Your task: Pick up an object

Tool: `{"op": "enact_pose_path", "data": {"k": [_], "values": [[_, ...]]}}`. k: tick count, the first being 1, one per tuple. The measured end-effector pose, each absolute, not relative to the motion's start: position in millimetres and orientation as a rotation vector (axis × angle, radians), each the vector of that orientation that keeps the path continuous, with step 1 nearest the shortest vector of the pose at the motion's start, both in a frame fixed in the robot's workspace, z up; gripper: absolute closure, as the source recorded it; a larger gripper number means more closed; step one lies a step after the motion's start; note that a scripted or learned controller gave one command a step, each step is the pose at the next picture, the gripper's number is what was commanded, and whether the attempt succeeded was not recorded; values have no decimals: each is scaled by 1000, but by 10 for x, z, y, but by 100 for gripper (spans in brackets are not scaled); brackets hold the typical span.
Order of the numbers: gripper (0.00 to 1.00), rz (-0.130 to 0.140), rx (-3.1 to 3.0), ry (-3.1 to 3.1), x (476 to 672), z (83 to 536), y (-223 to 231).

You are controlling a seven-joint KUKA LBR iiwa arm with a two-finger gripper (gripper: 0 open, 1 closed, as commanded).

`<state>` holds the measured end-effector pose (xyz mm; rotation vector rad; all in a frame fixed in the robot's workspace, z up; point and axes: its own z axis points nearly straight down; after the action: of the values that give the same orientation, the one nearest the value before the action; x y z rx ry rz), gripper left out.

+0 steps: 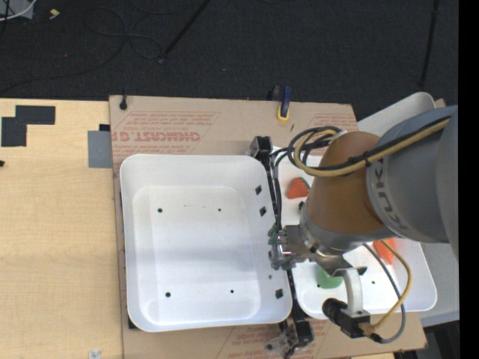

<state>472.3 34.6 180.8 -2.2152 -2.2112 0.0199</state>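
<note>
My gripper point(284, 250) is low over the left side of the right bin point(423, 294), close to the divide between the two bins. The orange wrist band and grey arm cover most of it. A green object point(327, 280) lies in the right bin just right of and below the gripper, partly hidden by the wrist. A red-orange object point(298, 188) lies at the far left of that bin, above the wrist. Another orange piece point(385, 252) peeks out from under the arm on the right.
The left white bin point(135, 200) stands beside the right one, on a cardboard sheet point(187, 126). A blue and yellow clamp point(284, 103) sits on the cardboard's far edge. Pale wooden bench top extends to the left.
</note>
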Motion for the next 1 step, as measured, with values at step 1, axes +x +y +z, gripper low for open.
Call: {"op": "enact_pose_path", "data": {"k": [1], "values": [[100,-1,-2226,-2220,4764,2402,33]]}}
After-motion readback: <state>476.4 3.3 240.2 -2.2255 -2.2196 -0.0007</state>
